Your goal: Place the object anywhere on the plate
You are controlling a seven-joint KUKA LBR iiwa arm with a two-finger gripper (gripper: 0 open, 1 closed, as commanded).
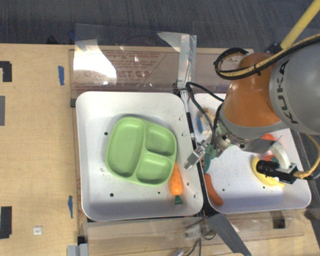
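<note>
The plate (141, 151) is light green with three compartments and lies in the left bin (90, 143). The carrot (176, 182), a short orange body with a green tip pointing to 6 o'clock, lies on the bin floor touching the plate's rim at 4 o'clock. The gripper (201, 154) hovers over the divide between the bins; whether it is spread or closed cannot be determined.
</note>
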